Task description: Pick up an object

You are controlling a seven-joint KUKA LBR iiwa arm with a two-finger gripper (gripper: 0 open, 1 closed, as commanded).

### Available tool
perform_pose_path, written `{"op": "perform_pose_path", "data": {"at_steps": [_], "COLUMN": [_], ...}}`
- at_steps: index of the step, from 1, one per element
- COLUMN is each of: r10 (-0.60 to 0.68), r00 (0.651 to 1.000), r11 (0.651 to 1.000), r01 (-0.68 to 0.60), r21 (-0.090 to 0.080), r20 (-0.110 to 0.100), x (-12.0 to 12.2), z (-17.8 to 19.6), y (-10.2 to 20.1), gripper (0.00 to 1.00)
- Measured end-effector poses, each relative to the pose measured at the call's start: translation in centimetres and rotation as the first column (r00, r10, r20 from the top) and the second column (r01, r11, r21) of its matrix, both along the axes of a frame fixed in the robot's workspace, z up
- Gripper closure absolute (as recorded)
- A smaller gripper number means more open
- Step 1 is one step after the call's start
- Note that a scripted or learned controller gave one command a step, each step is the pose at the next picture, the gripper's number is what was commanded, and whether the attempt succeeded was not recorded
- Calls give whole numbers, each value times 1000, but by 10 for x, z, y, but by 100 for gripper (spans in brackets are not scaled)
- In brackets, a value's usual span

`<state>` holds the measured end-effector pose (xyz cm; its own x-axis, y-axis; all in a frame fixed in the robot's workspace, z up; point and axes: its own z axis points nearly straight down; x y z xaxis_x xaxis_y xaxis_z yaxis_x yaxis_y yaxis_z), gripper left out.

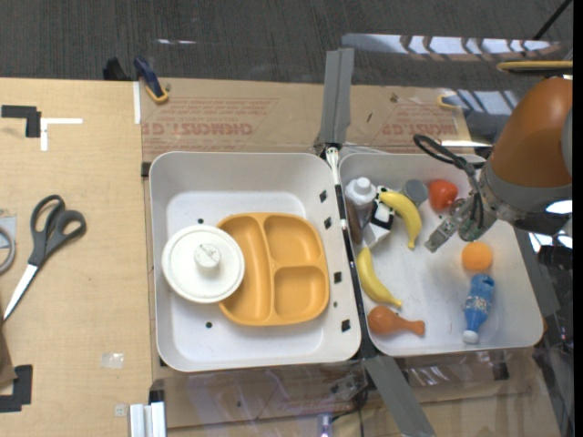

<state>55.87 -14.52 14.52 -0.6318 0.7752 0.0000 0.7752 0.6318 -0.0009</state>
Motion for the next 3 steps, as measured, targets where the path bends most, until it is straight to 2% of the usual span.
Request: {"op": "perform_pose_path", "data": {"at_steps": [1, 2, 3], "r10": [-318, -465, -501], "r00": [948, 885, 865], "r11": [948, 885, 865], "r01": [318, 465, 501], "r21": [-3, -14, 0], "r20": [-6, -33, 4], "x": [76, 91, 101], "z": [-54, -59, 67], "y": [9, -35, 6], "gripper": [100, 100, 100]}}
